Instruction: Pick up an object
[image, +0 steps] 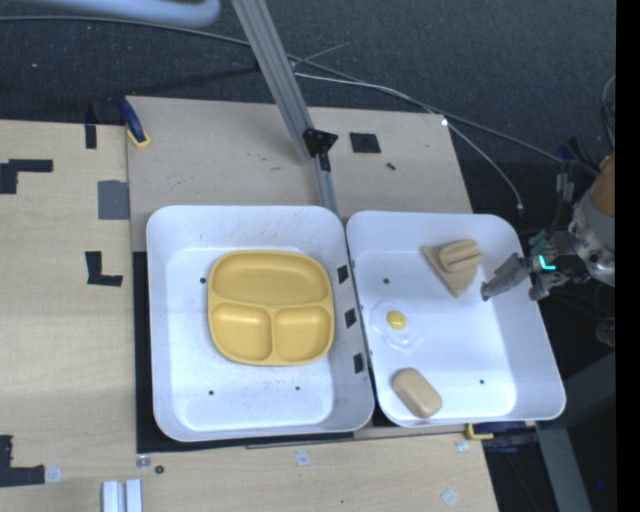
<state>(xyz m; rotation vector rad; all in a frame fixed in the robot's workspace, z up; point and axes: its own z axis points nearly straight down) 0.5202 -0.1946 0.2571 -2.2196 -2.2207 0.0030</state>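
Observation:
In the right bin (500, 365) lie three things: a tan wedge like a sandwich piece (453, 263) at the back, a toy fried egg (397, 323) with a yellow yolk near the middle, and a tan bread roll (416, 392) at the front. My gripper (520, 279) hangs over the right bin's right rim, just right of the wedge and apart from it. Its two dark fingers (500, 277) stand spread with nothing between them.
The left bin (180, 390) holds a yellow divided plate (270, 306) with three compartments. A grey pole (290, 95) slants in from the top to the bins' back edge. Cables run across the dark area behind the right bin.

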